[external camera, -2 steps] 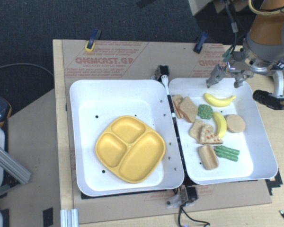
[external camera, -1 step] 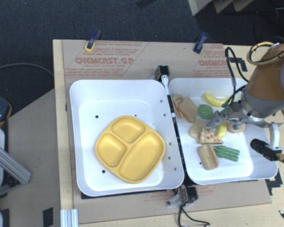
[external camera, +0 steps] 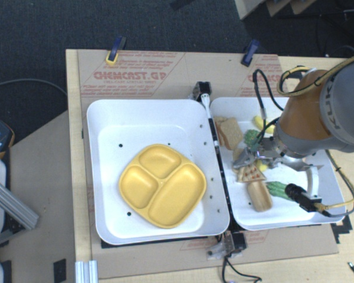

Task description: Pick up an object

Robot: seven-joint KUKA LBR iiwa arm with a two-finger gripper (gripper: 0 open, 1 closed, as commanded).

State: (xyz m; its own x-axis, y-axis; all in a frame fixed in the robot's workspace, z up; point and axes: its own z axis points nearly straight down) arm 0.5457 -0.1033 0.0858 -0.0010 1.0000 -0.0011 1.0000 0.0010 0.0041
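Observation:
My gripper is low over the left part of the right bin, with the arm reaching in from the right. It hangs among several small items. A tan bread-like block lies just up and left of it. A small green piece and a yellow piece lie behind it. A pizza-slice-like piece sits right below it. A tan cylinder and a green leafy item lie nearer the front. The arm hides the right part of the bin.
The left bin holds a yellow divided plate in its middle. The two bins meet at a shared wall close to the gripper's left. Clamps stand at the bench's back edge.

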